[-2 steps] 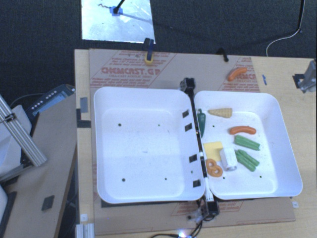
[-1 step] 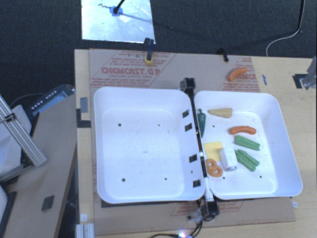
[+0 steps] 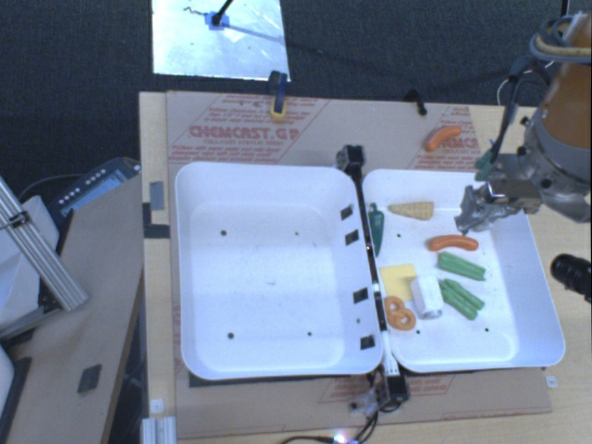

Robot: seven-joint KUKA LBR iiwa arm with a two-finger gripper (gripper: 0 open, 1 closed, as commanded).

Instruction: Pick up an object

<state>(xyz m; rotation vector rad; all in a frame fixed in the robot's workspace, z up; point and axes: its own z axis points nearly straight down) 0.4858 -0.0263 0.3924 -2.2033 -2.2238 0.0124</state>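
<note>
Gripper point(image 3: 474, 213) hangs over the right bin point(image 3: 527, 340) nr its far right edge, just above an orange sausage point(image 3: 452, 243), can't tell its grip state; green pods point(image 3: 461, 282), yellow slab point(image 3: 399, 277) & white block point(image 3: 426, 296) sit mid-bin.

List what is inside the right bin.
The right bin holds an orange sausage, two green pods, a yellow square, a white block, an orange ring, a tan wedge and a green pepper. The gripper hides part of the floor.
</note>
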